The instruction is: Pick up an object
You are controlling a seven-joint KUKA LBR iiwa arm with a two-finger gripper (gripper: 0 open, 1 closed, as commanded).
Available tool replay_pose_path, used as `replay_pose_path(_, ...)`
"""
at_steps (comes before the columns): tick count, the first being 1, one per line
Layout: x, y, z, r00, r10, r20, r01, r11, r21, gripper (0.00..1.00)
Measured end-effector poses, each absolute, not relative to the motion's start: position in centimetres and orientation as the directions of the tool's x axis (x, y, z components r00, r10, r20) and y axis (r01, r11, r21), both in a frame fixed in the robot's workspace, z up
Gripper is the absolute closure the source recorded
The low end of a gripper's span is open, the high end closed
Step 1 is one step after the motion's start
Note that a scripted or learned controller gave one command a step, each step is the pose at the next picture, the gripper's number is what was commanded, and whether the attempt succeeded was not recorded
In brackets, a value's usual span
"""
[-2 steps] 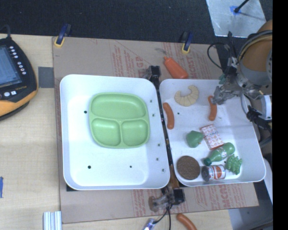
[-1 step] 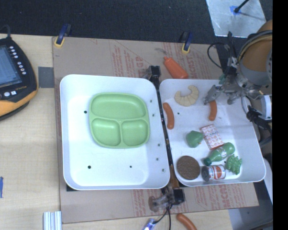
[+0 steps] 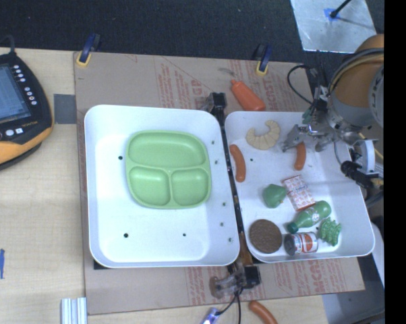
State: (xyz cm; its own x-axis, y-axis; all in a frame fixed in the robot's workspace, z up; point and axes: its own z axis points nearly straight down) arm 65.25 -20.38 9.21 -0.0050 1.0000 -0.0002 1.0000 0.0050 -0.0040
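Note:
My gripper (image 3: pixel 304 140) hangs over the back right part of the right bin (image 3: pixel 355 201), its fingers spread open. A small orange-red sausage (image 3: pixel 300 156) lies on the bin floor just below it, its upper end near the gap between the fingers and not gripped. A beige crescent roll (image 3: pixel 264 135) lies to the gripper's left. A second sausage (image 3: pixel 238 162) rests by the bin's left wall. Toward the front are a green pepper (image 3: pixel 274 194), a red-and-white packet (image 3: pixel 298 191), a green bottle (image 3: pixel 312 216), a brown disc (image 3: pixel 265 235), a can (image 3: pixel 302 243) and broccoli (image 3: pixel 330 231).
The left bin (image 3: pixel 108 201) holds a green divided plate (image 3: pixel 168 169). An orange carrot (image 3: pixel 247 96) lies on the cardboard behind the right bin, and another sausage (image 3: pixel 264 310) in front of it. A teach pendant (image 3: pixel 11 113) sits at far left. Cables (image 3: pixel 355 164) hang at the arm's wrist.

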Motion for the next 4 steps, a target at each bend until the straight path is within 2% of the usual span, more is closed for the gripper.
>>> replay_pose_path(1,65.3,-20.5,10.3,-0.007,1.000,-0.001,1.000,0.007,-0.005,1.00)
replay_pose_path(2,65.5,-18.7,9.3,-0.005,1.000,0.000,1.000,0.005,-0.009,1.00)
replay_pose_path(3,65.6,-13.5,15.1,-0.004,1.000,0.000,1.000,0.004,-0.003,1.00)
replay_pose_path(4,64.1,-7.3,19.2,-0.005,1.000,0.000,1.000,0.005,-0.004,1.00)
